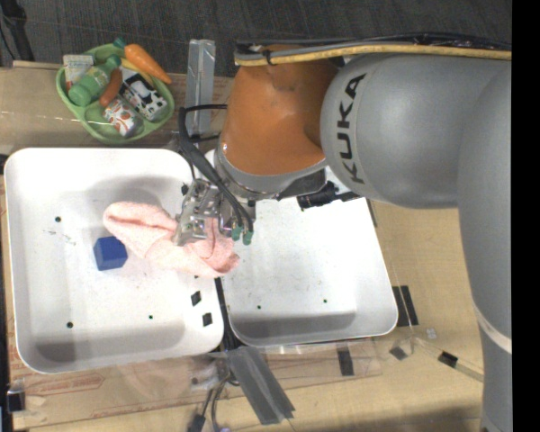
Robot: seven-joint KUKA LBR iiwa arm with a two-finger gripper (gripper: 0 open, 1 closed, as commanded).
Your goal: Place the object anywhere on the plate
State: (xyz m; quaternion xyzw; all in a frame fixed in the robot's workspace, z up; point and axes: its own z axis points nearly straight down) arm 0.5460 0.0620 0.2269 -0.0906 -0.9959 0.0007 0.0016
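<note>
The gripper (201, 219) sits low over the pink cloth (166, 237), its jaws' spread impossible to make out against the folds. The cloth drapes across the left bin (36, 241) rim beneath; a blue block (111, 253) lies left.

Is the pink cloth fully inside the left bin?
No. The pink cloth drapes over the left bin rim into the right bin.

A crumpled pink cloth (157, 232) lies in the left bin, its right end draped over the bin's right rim. A small blue block (110, 253) sits just beside its left part.
</note>
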